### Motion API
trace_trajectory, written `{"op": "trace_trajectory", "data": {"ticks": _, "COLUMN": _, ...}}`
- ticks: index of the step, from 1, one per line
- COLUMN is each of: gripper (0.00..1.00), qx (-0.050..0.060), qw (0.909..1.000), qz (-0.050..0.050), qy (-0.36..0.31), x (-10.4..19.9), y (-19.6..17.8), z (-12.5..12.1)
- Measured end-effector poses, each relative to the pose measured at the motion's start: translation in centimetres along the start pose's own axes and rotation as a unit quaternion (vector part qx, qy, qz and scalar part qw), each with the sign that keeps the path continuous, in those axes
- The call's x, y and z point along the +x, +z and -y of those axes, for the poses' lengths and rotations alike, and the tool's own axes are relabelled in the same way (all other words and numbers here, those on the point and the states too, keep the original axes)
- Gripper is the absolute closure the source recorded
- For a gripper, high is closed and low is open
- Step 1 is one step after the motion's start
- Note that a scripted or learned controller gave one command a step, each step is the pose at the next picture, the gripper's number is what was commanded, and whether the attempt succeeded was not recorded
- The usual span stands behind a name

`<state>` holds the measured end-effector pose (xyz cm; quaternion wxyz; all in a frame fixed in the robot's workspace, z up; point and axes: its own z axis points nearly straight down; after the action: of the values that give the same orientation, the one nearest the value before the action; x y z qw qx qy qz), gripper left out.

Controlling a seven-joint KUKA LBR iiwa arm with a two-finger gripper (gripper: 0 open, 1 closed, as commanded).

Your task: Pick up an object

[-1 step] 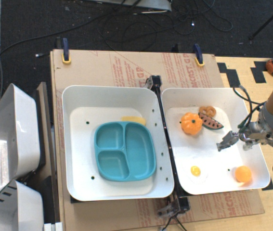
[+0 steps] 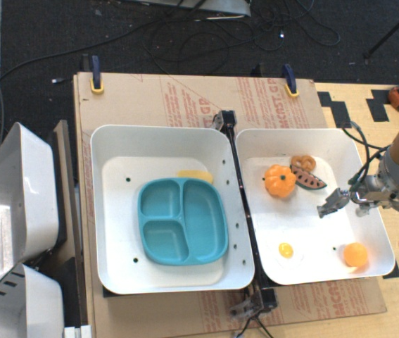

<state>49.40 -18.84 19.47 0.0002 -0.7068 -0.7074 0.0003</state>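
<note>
The right bin [image 2: 340, 138] holds several small toy foods. An orange pumpkin [image 2: 280, 181] sits near its back left, with a brown pretzel-like ring [image 2: 302, 163] and a dark red-edged slice [image 2: 309, 182] just to its right. A small fried egg [image 2: 286, 250] lies near the front, and an orange ball [image 2: 355, 255] rests in the front right corner. My gripper [image 2: 331, 204] reaches in from the right, over the bin's middle right. It hangs right of the pumpkin and the slice and behind the orange ball, with nothing visibly in it.
The left bin [image 2: 108, 189] holds a teal divided plate [image 2: 183, 221], with a pale yellow piece [image 2: 195, 177] behind it. A black divider [image 2: 240, 189] separates the bins. Cables hang by the arm's wrist [image 2: 396, 182]. White tubs [image 2: 13, 210] stand at the far left.
</note>
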Motion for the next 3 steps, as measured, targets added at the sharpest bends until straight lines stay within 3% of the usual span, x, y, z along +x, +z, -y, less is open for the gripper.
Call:
{"op": "trace_trajectory", "data": {"ticks": 2, "gripper": 0.00, "qx": 0.002, "qw": 1.0000, "qz": -0.001, "qy": 0.001, "x": 0.0, "y": 9.8, "z": 0.7}}
{"op": "trace_trajectory", "data": {"ticks": 3, "gripper": 1.00, "qx": 0.000, "qw": 1.0000, "qz": 0.000, "qy": 0.001, "x": 0.0, "y": 8.5, "z": 0.6}}
